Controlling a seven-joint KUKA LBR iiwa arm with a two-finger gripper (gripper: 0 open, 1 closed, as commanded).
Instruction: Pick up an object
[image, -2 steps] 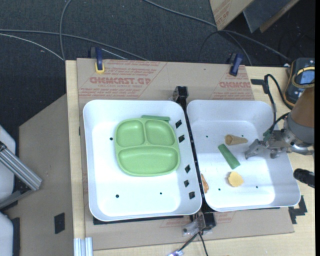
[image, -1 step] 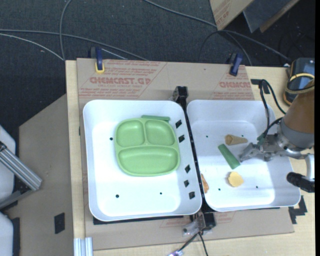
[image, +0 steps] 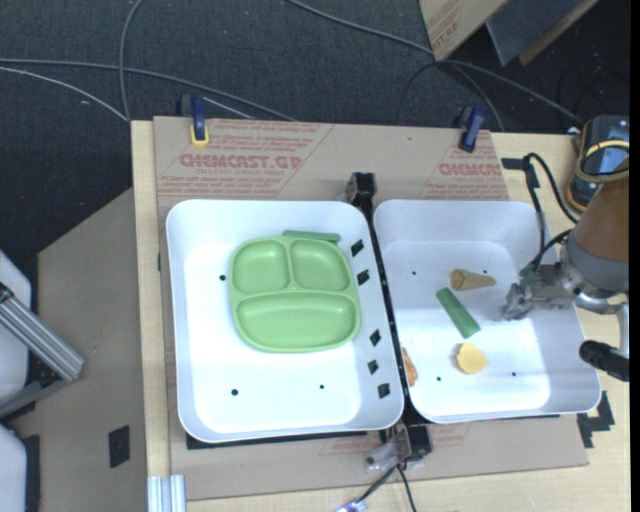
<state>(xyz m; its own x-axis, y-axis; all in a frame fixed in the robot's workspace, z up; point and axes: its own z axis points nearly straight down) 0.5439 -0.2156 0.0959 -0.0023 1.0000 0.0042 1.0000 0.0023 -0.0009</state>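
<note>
The right bin holds three small objects. A tan cone-shaped piece lies near its middle, a green stick lies slanted just below it, and a yellow lump sits nearer the front. My gripper hangs low over the right part of this bin, a short way right of the green stick and below right of the cone. It touches none of them. Nothing shows in its grasp.
In the left bin a green divided plate lies with a thin green strip behind it. A small orange piece rests against the right bin's left wall. Black clips line the divider between the bins.
</note>
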